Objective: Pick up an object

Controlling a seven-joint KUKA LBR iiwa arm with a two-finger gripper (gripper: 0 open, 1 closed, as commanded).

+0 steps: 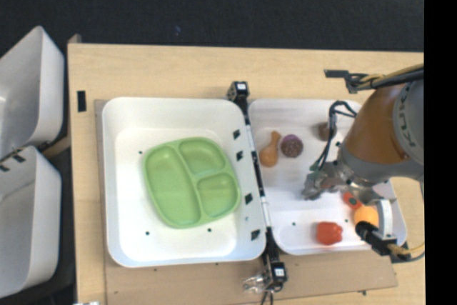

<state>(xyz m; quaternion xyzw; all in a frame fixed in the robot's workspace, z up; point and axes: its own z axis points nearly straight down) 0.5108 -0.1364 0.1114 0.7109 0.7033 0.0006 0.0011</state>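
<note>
Starting nearest: red toy [328, 233] and orange piece [365, 214] lie loose in right bin [300, 243]. Gripper [314, 188] low beside them, grip state unclear, nothing visibly held. Tan drumstick-shaped toy [269, 149], purple ball [291, 146] farther. Pick not done.

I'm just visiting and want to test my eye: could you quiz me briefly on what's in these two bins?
1. True or false: the green divided tray lies in the left bin.
2. Which lies nearest the right bin's front edge: (a) the purple round thing, (b) the red thing, (c) the tan drumstick-shaped thing?
3. How many compartments has the tray?

Key: 1 true; 2 b; 3 three.
</note>
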